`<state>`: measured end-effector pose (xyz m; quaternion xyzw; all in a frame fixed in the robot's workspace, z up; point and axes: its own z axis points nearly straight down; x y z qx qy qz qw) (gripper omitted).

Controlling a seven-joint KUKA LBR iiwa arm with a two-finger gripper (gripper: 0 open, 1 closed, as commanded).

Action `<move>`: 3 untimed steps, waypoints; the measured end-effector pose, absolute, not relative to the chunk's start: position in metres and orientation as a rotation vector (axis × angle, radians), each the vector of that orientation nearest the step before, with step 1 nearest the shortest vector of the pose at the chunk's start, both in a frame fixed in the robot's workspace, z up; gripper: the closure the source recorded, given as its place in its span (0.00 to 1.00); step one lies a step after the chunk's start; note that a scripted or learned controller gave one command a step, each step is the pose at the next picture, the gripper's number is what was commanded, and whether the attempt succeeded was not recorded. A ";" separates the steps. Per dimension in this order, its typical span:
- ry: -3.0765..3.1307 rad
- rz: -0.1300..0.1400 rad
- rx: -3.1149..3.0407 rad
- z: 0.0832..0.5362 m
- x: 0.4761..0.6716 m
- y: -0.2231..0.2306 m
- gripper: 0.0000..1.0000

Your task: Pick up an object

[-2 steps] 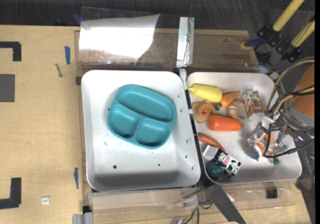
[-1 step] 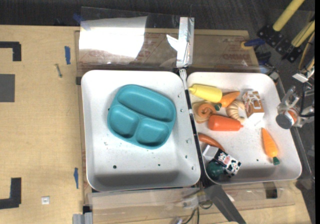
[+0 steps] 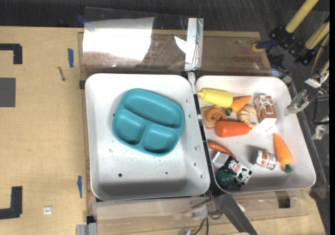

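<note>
Brown table (image 3: 36, 124) takes up the left of the view, bare but for some black and blue tape marks. Next comes the left bin (image 3: 99, 171), white and shallow, which carries a teal divided plate (image 3: 148, 120) lying flat near its middle, turned at a slant; with its three wells it looks meant to take whatever gets picked. A narrow seam separates this bin from the right bin (image 3: 301, 176), and that is where all the candidates for the task lie. Against its left wall a yellow bottle (image 3: 214, 96) lies on its side at the top, a bagel (image 3: 212, 116) sits just below it, and a fat orange carrot (image 3: 232, 129) lies across under that, touching a pale croissant (image 3: 246, 115). Lower down are a small red pepper (image 3: 220, 148), a dark green thing (image 3: 226, 178) too shadowed to name, and a black-and-white carton (image 3: 238, 170), all crowded into the corner, which I judge would make a clean grasp harder there. Further right a brown and white box (image 3: 265, 106) lies near the top, a small can (image 3: 263, 159) lies tipped over, and a slim carrot (image 3: 282, 152) rests well apart from the cluster, probably the easiest pick. At the far right edge a metallic part (image 3: 298, 102) hangs by the bin's rim; it may be the hand, but I cannot tell whether it is apart or together, and nothing sits in it.
</note>
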<state>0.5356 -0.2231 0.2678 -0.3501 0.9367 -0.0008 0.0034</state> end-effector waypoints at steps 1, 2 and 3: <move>3.008 0.008 -0.910 0.127 0.505 -0.222 0.00; 2.938 0.003 -1.089 0.088 0.497 -0.218 0.00; 2.925 -0.010 -1.087 0.101 0.502 -0.218 1.00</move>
